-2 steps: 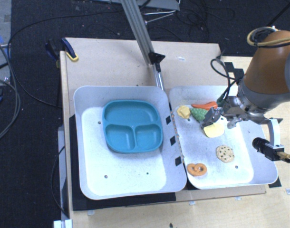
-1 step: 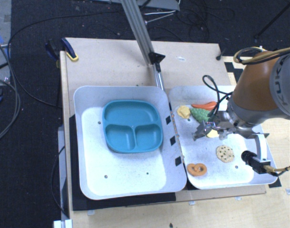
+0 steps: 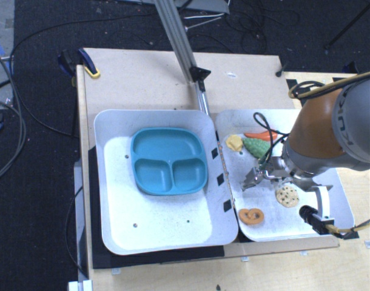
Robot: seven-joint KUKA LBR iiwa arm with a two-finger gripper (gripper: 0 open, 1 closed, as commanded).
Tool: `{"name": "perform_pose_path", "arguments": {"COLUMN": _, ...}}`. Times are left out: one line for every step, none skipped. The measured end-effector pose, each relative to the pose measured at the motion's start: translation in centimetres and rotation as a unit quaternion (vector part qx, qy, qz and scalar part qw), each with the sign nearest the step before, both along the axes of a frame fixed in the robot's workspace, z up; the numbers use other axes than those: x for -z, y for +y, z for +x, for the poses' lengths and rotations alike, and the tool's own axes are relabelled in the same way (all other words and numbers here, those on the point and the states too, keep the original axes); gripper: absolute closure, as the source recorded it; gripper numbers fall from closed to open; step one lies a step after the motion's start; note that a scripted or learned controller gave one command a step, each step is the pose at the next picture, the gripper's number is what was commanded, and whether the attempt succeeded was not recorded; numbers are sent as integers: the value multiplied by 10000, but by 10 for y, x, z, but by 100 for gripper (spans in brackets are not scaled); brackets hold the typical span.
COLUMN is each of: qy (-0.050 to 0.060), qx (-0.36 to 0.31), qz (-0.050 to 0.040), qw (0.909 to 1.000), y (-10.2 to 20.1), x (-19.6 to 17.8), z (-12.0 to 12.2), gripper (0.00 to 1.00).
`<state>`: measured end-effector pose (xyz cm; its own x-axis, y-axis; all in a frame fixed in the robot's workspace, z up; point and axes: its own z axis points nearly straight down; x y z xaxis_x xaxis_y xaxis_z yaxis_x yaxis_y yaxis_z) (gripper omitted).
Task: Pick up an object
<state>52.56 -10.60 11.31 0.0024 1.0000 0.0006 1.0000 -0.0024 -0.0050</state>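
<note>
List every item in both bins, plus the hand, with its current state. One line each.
blue divided plate: flat in the left bin, compartments bare.
pretzel: lying flat in the right bin, near its front edge.
cookie: lying flat, right of the hand.
yellow piece: resting near the bin's back.
green piece: lying beside the yellow piece.
carrot: lying behind the green piece.
hand: low over the right bin, nothing visibly held.

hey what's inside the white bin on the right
The right bin holds a pretzel, a speckled cookie, a yellow piece and a green and orange vegetable. The arm covers its far right part.
</note>
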Motion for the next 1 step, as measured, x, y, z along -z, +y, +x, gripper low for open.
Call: {"name": "perform_pose_path", "arguments": {"qy": -20, "qx": 3, "qz": 0, "qw": 10000, "y": 1, "x": -13, "z": 1, "gripper": 100}}
